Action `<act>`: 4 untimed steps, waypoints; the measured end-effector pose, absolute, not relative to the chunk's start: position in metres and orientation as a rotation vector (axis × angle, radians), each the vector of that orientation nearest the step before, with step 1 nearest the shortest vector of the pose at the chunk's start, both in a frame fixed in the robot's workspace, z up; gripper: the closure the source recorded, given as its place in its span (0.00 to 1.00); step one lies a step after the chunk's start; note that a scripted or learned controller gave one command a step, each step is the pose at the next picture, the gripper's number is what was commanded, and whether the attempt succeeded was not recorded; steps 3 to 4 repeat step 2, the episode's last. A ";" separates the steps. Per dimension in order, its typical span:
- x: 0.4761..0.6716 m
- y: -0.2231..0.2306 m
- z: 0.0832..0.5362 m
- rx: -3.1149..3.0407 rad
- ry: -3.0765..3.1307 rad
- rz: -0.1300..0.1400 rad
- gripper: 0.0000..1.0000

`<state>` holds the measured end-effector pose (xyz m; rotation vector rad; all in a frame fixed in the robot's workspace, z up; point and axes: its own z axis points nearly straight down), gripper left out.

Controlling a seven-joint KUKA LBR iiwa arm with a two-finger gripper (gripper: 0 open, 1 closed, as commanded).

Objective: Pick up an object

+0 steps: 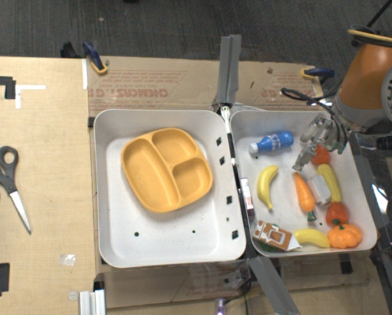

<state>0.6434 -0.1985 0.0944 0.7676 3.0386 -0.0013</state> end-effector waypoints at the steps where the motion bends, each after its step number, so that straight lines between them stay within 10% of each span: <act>1: 0.543 -0.222 0.093 0.873 3.015 0.000 0.00; 4: 0.516 -0.221 0.094 0.958 2.984 0.001 0.00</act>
